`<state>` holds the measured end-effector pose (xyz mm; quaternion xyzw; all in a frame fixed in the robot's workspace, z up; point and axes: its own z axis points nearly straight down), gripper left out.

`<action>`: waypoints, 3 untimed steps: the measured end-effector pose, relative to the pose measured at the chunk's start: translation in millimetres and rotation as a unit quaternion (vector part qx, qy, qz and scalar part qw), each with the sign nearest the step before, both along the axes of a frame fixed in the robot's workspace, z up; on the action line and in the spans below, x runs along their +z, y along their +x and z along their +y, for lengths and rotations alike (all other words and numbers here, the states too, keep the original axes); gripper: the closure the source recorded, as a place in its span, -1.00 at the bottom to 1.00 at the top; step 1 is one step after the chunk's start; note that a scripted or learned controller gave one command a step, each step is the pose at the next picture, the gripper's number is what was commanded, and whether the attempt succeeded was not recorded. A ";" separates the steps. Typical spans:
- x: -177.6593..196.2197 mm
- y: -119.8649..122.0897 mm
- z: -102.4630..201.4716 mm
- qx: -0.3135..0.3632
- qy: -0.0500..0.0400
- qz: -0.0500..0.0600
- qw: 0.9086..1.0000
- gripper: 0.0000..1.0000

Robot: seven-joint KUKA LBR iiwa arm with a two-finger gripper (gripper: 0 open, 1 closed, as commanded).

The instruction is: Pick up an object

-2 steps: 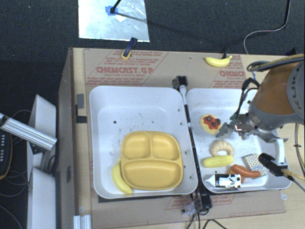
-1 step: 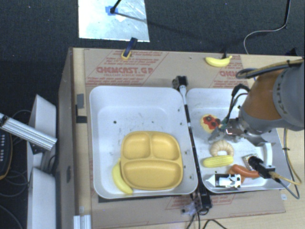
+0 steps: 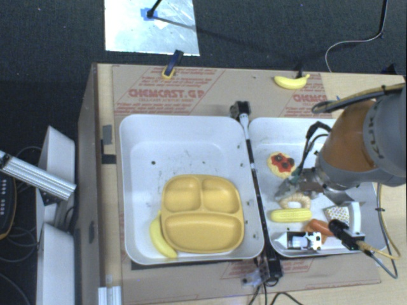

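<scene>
The right bin (image 3: 267, 135) holds several toy foods: a red and yellow pizza slice (image 3: 281, 163), a beige ring (image 3: 294, 201), a long yellow piece (image 3: 290, 215), an orange carrot (image 3: 318, 227) and a small black and white item (image 3: 304, 239). My gripper (image 3: 291, 184) hangs low over this bin, between the pizza slice and the beige ring, just above the ring. The grey arm with its orange band (image 3: 346, 142) covers the bin's right part. Nothing shows held in the gripper.
The left bin (image 3: 146, 138) holds a yellow divided plate (image 3: 202, 213) with a yellow banana (image 3: 160, 237) at its front left. Another banana (image 3: 291, 81) lies on the cardboard behind the right bin. A black divider (image 3: 251, 164) runs between the bins.
</scene>
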<state>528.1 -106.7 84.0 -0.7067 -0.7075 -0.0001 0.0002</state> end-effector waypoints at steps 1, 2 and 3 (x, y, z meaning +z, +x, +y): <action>10.4 0.9 0.0 0.000 0.000 -0.001 1.000 1.00; 101.8 64.0 65.0 0.002 0.000 -0.003 1.000 1.00; 122.8 -7.6 99.2 0.002 0.000 -0.001 1.000 1.00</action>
